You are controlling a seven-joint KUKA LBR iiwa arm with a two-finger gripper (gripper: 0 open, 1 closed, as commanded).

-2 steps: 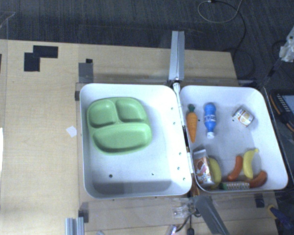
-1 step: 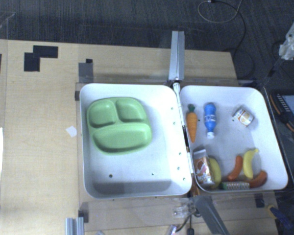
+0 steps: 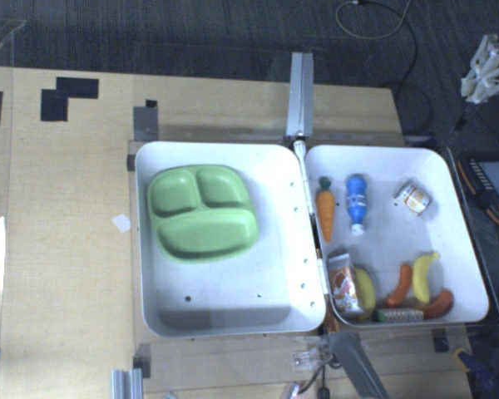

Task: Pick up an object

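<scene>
Left shallow white plastic bin [image 3: 175, 310] carries a green three-compartment moulded tray [image 3: 203, 211] toward its far-left corner. Right white bin [image 3: 449, 173] carries the candidates. Blue plastic bottle with white cap [image 3: 356, 203] and orange toy carrot [image 3: 325, 212] lie side by side near the far-left corner, apart from the clutter; small cream-and-brown tin, possibly a can [image 3: 413, 198], sits alone by the far-right. Best target: the bottle, grasped across its narrow width. Pale claw-like gripper [image 3: 486, 69] hangs beyond the bins at far right; cannot tell its opening, nothing visibly held.
</scene>
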